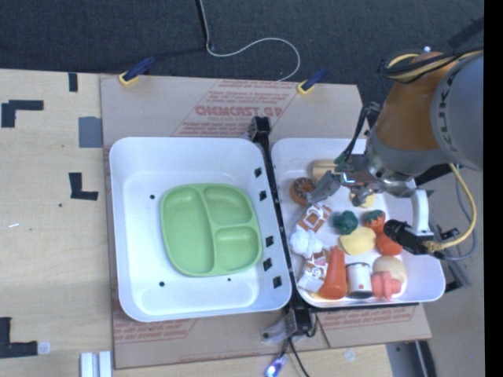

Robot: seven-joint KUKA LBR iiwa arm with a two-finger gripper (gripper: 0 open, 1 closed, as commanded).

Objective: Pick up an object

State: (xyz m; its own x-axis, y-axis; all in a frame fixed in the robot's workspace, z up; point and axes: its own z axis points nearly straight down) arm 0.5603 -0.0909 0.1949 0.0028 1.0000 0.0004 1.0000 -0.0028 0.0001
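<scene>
**Two bins on table, arm over right bin**

- Left bin (126,234): white, shallow; holds one green divided plate (211,228) near its centre, with bare floor on all sides of the plate.
- Right bin (428,289): white; toys crowded toward its front and left wall.
  - Doughnut (302,189) near the left wall.
  - Dark green piece (344,221) mid-bin.
  - Yellow piece (357,242) just in front of it.
  - Orange carrot (335,273) at the front rim.
  - Small can (359,277) beside the carrot.
- End effector (346,181): low over the bin's rear half, just right of the doughnut; fingers appear spread, nothing visibly between them, though the view is blurred.
</scene>
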